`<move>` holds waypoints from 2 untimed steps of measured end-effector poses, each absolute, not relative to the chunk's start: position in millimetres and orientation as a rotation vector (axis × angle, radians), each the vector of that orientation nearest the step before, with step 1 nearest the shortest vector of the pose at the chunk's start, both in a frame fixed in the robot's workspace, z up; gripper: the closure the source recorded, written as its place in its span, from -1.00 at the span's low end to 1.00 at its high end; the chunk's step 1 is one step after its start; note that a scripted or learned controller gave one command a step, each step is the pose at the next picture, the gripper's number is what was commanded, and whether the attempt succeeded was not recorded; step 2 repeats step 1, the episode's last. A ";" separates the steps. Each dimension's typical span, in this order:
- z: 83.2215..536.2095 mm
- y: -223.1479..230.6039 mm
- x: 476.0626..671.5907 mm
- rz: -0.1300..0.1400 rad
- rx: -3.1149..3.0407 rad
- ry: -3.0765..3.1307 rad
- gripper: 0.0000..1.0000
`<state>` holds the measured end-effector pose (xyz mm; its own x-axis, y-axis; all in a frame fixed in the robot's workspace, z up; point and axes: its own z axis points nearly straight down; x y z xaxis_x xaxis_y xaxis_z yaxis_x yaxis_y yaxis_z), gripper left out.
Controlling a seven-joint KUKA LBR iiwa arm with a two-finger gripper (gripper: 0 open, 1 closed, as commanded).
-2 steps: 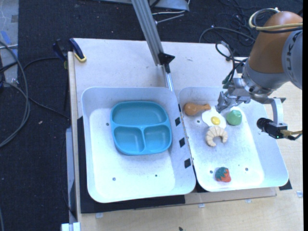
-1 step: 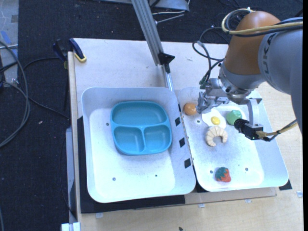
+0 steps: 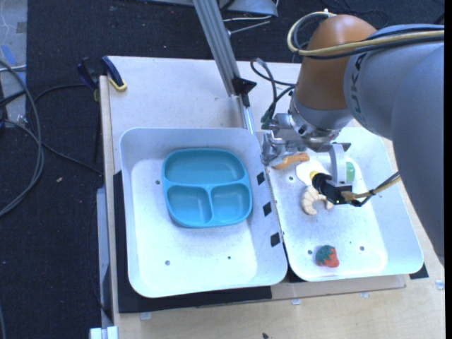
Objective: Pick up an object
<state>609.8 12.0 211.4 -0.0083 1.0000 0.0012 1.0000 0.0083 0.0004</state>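
Hovering over right bin (image 3: pixel 378 228), upper right of frame: gripper (image 3: pixel 300 141). Spread or closed, can't tell from this angle. Your closest target is orange toy food piece (image 3: pixel 289 163), just below gripper. Probably light, hard, slick plastic, so pinch across narrow middle.

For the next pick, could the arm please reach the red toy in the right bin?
Probably yes: the toy lies alone on bare floor of the bin, nothing above it, with the tool over the same bin.

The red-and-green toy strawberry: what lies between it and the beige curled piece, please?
Only bare white bin floor between strawberry and beige piece, in camera view.
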 end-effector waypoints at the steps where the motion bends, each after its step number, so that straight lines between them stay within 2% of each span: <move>1: 209.4 63.0 618.1 -0.004 -2.213 -2.231 1.00; 2: 209.4 63.0 618.1 -0.004 -2.213 -2.231 1.00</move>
